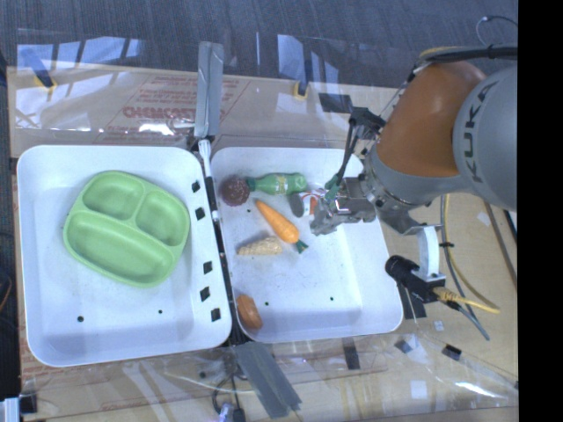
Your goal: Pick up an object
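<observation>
Where the wrist blocks them, jaws (324, 216) beside the carrot (278, 222) — spread unreadable — right bin (352, 310) wall partly hidden.

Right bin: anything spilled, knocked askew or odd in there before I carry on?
Mostly fine. The bottle, carrot and corn lie loose on the right bin's floor. One oddity: a small brown piece sits jammed into the near-left corner, against the wall.

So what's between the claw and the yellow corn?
In the camera view, the orange carrot lies slanted between the claw and the pale yellow corn cob.
</observation>
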Controlling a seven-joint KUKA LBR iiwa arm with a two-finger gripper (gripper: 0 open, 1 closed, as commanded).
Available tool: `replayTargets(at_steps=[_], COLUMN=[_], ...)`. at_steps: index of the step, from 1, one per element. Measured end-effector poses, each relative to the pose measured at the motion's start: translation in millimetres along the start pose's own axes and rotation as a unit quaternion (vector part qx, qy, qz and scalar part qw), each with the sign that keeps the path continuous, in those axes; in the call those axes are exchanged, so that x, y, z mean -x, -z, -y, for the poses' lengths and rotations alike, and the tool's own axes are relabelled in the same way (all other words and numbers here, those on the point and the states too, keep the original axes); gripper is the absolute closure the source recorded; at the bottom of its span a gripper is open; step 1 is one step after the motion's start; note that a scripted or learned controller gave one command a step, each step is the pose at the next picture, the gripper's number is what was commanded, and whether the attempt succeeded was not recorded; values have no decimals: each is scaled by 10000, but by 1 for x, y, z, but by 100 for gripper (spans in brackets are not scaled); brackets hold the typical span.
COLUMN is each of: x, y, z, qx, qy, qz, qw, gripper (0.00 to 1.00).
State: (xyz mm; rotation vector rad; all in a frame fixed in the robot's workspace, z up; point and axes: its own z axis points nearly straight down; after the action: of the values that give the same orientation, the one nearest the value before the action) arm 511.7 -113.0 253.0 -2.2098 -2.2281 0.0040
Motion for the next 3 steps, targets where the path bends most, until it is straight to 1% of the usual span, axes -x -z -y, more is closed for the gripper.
replayTargets(at_steps=[1,2,3], x=[-5,-8,-8], y=[-144,-161,-151], z=[-46,-99,-99], qx=[90,12,4], qy=[-236,-132,-119], qz=[10,-1,-1], qw=[9997,9999,9999], gripper=[0,0,100])
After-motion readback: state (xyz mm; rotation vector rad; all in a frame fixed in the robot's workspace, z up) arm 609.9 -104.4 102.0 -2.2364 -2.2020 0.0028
